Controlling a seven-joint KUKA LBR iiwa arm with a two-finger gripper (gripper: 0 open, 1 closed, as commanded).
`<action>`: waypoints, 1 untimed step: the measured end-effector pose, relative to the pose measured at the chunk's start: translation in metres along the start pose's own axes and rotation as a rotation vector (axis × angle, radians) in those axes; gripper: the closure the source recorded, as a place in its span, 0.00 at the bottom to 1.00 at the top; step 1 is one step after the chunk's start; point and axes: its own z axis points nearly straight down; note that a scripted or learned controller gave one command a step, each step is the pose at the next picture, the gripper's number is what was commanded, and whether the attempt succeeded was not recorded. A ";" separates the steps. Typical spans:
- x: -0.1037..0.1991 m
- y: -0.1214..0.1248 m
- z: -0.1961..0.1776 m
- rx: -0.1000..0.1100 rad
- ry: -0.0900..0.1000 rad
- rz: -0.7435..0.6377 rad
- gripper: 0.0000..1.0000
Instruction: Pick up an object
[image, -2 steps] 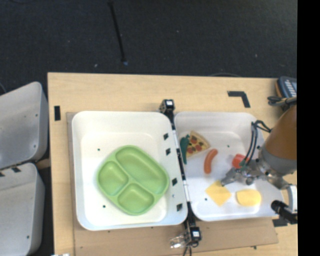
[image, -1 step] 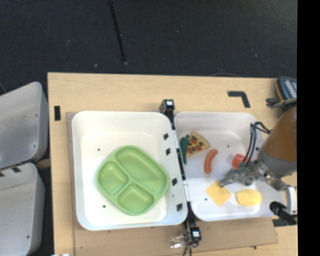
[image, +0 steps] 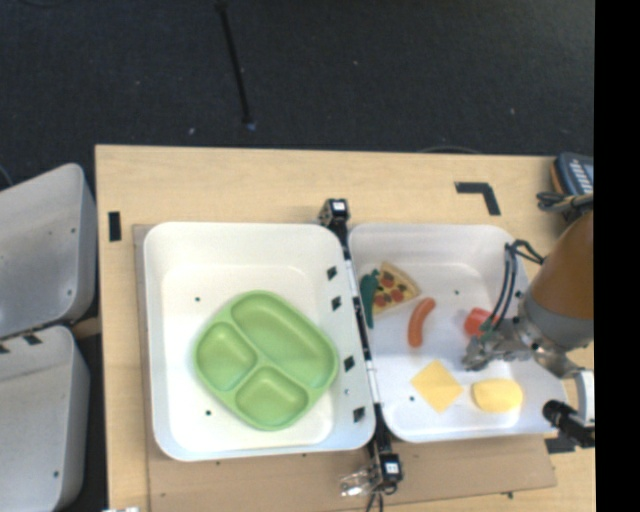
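Reaching in from the right, the arm (image: 566, 280) has its hand (image: 487, 350) low inside the right bin (image: 440, 245), just above the yellow rounded piece (image: 497, 396) and close beside a small red piece (image: 476, 321). How far the hand is open cannot be told from this slanted view, and nothing can be seen between its tips, so it should be judged as carrying nothing. The likeliest targets lie right there: the yellow rounded piece by the bin's near edge, the yellow cheese wedge (image: 437, 386) just to its left, and the sausage (image: 421, 321) and pizza slice (image: 390, 286) farther toward the divider. The left bin (image: 170, 250) carries a green divided plate (image: 265, 358) and lies well apart from the action. The risk from here seems to be a miss: the hand sits between the red and yellow pieces rather than squarely over either, so a close could catch an edge and nudge the toy aside, or push the rounded piece against the bin wall.
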 end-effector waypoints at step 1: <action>-0.003 0.002 -0.041 -0.007 -0.003 -0.005 1.00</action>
